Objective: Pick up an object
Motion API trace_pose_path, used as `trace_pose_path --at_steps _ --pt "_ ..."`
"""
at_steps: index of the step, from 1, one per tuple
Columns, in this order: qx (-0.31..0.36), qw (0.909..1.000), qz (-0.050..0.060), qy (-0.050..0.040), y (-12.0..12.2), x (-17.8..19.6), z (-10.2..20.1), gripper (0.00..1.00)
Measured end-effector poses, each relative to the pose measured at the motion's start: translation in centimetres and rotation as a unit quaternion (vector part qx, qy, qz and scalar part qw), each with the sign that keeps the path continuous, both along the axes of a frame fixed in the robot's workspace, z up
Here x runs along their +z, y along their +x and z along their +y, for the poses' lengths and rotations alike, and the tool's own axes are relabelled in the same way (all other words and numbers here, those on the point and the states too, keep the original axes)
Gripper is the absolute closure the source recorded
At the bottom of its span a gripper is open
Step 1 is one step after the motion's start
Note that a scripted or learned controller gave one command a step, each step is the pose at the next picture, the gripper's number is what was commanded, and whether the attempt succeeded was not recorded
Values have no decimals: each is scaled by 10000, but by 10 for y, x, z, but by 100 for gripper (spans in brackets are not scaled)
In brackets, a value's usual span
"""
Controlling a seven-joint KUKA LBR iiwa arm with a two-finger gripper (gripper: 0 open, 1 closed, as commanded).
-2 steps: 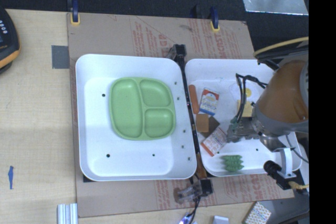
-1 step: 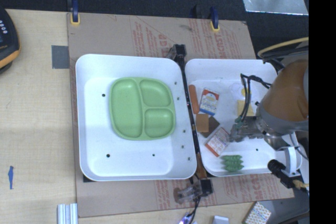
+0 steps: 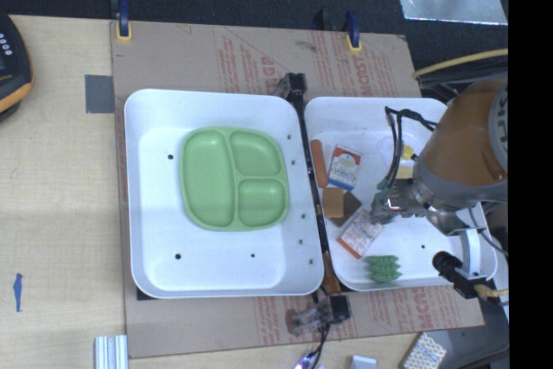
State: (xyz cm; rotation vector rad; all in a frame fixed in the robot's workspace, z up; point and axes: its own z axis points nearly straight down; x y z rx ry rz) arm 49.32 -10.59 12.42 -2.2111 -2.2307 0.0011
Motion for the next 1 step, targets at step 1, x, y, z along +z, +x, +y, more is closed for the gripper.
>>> trace_pose_path --at_steps 1 --pt "-4 10000 17 -1 -1 9 -2 100"
